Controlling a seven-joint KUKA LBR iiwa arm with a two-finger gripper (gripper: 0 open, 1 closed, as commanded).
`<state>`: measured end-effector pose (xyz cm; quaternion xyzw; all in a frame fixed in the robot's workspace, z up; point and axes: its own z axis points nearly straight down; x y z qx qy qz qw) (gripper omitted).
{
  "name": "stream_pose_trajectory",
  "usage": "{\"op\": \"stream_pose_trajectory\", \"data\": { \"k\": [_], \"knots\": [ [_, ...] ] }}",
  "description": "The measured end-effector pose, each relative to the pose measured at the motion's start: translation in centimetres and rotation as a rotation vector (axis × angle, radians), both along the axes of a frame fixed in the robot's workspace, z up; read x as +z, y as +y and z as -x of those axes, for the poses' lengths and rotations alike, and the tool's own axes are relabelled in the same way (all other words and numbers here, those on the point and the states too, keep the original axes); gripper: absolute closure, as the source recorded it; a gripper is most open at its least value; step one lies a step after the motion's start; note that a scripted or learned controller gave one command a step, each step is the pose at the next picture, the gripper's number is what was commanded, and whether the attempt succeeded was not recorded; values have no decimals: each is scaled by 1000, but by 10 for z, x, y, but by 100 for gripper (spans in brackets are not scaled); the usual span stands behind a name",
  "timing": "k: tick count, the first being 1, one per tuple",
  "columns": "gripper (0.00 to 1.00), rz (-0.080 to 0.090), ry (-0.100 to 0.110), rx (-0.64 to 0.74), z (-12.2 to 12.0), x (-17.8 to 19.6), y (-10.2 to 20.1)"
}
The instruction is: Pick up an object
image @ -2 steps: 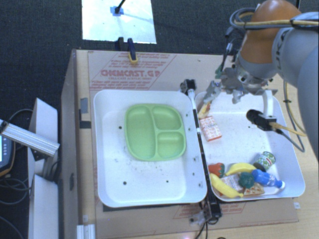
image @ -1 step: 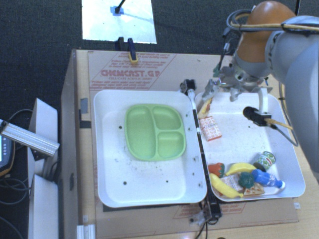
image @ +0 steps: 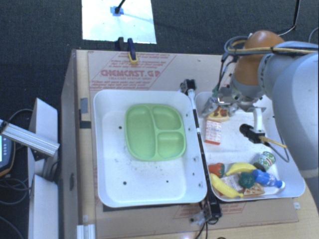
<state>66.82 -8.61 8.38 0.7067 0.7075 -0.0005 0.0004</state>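
White right bin (image: pixel 299 183), pizza slice (image: pixel 219 114) beneath claw (image: pixel 223 103), grip state unclear.

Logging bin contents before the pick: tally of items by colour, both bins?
Green: 3 (tray, can, dark green lump)
Yellow: 2 (bananas and)
Red/orange: 4 (carton, pizza slice, red piece, waffle)
Blue: 1 (bottle)
Total: 10; the pile overlaps, so more may be hidden.
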Motion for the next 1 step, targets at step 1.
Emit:
{"op": "stream_pose_trajectory", "data": {
  "k": [1],
  "knots": [
    [100,0,-5,3,-2,13,0]
  ]
}}
